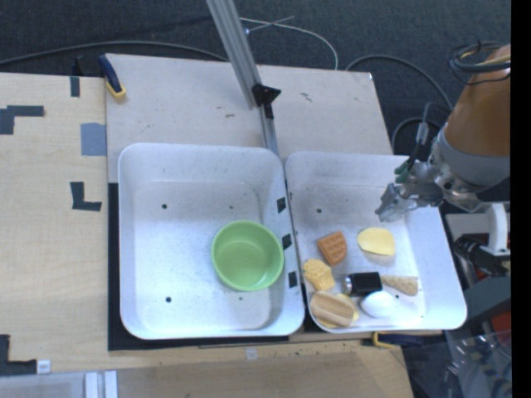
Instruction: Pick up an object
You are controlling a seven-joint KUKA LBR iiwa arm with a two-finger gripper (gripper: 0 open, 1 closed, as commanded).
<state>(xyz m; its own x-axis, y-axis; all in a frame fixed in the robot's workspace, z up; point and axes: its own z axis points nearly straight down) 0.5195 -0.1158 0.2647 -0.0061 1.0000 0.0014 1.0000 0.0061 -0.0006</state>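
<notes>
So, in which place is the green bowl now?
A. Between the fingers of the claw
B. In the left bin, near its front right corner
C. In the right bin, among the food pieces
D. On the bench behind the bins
B: the green bowl stands on the floor of the left bin, toward its front right corner, apart from the food pieces in the right bin.

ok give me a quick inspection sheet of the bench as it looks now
surface: two white bins side by side, left bin and right bin, on a pale board.
job's things: green bowl in left bin; orange block, yellow piece, black-and-white item, bread-like pieces and white egg-like object in right bin.
clutter: blue-yellow tool at board's far corner.
grippers: gripper above right bin, nothing seen between its fingers.
cables: cables on dark floor.
surroundings: slanted metal pole.
</notes>
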